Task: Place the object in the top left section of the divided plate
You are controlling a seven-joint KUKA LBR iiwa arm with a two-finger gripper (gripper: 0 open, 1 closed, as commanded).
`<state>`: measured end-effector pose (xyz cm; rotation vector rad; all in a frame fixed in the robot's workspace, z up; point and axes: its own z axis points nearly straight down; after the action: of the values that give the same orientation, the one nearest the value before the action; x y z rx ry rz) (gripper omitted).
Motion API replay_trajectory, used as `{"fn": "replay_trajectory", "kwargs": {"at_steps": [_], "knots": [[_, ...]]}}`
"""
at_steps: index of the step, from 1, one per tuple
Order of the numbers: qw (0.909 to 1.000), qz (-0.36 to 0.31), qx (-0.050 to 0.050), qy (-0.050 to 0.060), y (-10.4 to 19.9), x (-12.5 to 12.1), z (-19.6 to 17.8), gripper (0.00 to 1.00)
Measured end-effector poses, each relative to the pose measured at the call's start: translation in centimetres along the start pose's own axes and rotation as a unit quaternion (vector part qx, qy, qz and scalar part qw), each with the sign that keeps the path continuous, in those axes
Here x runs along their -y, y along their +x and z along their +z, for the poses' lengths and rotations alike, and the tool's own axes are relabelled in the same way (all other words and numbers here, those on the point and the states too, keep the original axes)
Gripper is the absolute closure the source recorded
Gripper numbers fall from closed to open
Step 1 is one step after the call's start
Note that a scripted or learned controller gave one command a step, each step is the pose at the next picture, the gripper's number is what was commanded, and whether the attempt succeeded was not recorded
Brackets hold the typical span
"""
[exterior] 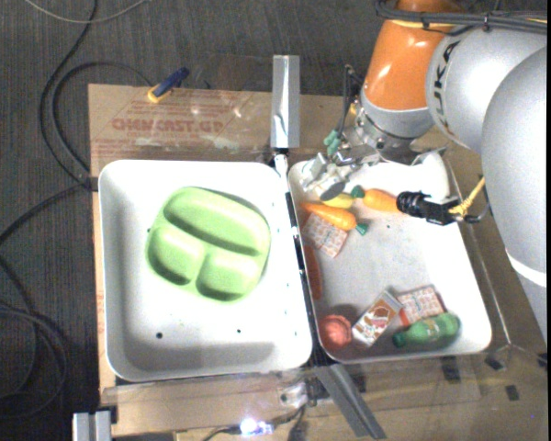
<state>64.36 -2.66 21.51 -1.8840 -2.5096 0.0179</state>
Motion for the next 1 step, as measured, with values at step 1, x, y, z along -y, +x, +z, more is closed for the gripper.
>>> {"fn": "replay_trajectory", "kwargs": {"at_steps": [1], "knots": [[1.0,0.009,-0.002,0.0,-4.38,5.62,3.71,1.0]]}}
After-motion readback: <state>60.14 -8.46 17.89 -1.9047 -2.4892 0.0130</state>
